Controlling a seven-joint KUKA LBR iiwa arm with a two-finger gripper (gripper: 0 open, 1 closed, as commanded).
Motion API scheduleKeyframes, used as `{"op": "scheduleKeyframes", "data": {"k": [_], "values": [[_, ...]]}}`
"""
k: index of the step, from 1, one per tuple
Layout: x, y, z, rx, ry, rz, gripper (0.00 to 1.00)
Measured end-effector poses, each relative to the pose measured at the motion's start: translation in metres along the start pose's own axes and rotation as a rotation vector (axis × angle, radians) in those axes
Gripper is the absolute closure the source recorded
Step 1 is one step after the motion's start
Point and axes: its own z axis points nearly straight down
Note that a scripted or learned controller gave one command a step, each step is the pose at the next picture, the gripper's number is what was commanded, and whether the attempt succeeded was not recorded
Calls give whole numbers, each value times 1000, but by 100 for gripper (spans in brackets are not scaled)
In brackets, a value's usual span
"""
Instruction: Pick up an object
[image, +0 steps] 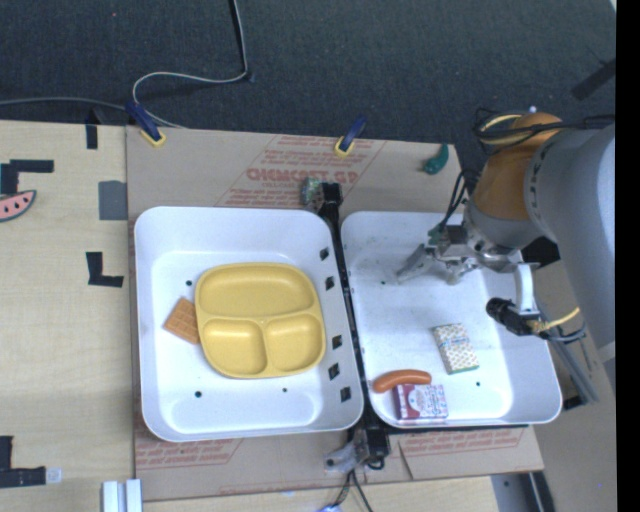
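Risk of closing on air: gripper (432, 266) spread open and empty at far side of right bin (380, 335).
At near rim of this bin, sausage (402, 380) just beside red box (420, 402), maybe touching, so easy to nudge both or to roll the sausage away. Just behind them, patterned box (455, 348) lying flat, hard to get under. All three well apart from gripper. Smooth white bottom, so sliding probable. Left of this bin, left bin (170, 250) with yellow plate (260, 318). Under both, cardboard (270, 175) on wooden bench (60, 330), with clamp (350, 140) at far edge. Beyond, dark floor (400, 60) with cable (190, 80).
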Motion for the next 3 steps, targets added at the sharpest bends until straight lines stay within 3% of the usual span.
{"op": "scheduleKeyframes", "data": {"k": [1, 2, 3], "values": [[28, -59, 1, -1, -1, 0, 0], [27, -59, -9, -3, -3, 0, 100], [27, -59, -9, -3, -3, 1, 0]]}}
